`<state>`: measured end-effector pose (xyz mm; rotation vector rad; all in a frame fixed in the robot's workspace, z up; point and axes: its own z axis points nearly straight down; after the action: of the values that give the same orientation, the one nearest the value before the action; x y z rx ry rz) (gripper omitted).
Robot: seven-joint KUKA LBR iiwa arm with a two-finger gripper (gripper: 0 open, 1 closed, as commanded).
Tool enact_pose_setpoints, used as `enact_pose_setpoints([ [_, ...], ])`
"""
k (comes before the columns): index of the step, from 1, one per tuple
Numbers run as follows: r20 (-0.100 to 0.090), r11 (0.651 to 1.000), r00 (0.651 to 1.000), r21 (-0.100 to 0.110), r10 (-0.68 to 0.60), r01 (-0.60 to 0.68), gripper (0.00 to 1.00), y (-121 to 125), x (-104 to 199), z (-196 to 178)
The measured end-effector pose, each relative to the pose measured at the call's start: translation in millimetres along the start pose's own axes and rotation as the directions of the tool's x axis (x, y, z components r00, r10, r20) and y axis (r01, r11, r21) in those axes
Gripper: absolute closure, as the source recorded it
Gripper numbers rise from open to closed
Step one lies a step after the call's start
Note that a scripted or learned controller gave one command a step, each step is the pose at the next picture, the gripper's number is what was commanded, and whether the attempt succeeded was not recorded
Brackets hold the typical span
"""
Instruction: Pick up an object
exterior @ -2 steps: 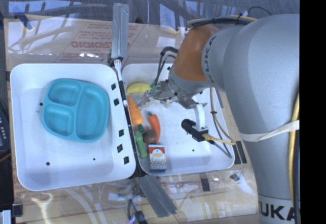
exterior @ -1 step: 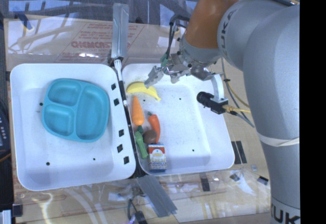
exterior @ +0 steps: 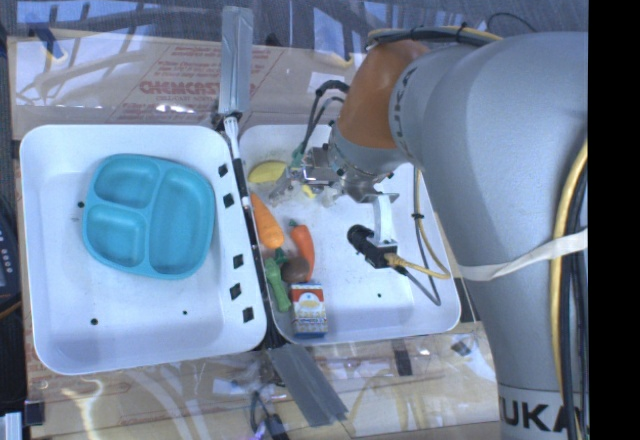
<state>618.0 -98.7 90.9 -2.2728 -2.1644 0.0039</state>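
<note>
- Over the right bin point(exterior: 425, 313), the grey arm point(exterior: 500, 158) with its orange band point(exterior: 372, 103) reaches in from the right and bends down toward the bin's upper left part.
- At the wrist's end, the gripper point(exterior: 318, 173) sits low above the bin floor, just beside a yellow lemon-like piece point(exterior: 267, 172); whether it touches that piece cannot be told.
- How wide the hand stands cannot be told, since the wrist body and cables cover it, and nothing can be seen pinched in it.
- Along the right bin's left wall lie an orange carrot point(exterior: 265, 223), a second smaller carrot point(exterior: 303, 246), a green vegetable point(exterior: 275, 283) and a dark brown round piece point(exterior: 295, 271), all close together.
- Near the bin's front edge lies a small box point(exterior: 308, 308) with red, white and blue print, just below the brown piece.
- A black connector point(exterior: 367, 246) with a yellow cable hangs over the bin's middle.
- Across the left bin point(exterior: 60, 308), 1 blue plate point(exterior: 150, 215) with 3 compartments rests on the floor.
</note>
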Motion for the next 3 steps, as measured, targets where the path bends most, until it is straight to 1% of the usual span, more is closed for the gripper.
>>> enact_pose_setpoints([
  [1,0.001,0.988,0.988,-0.005,-0.152,0.152,0.0,20,-6,-2],
  [2,0.001,0.988,0.988,-0.004,-0.155,0.155,1.0,20,-5,-12],
  [3,0.0,0.951,0.951,0.0,-0.309,0.309,1.0,-17,-50,-31],
])
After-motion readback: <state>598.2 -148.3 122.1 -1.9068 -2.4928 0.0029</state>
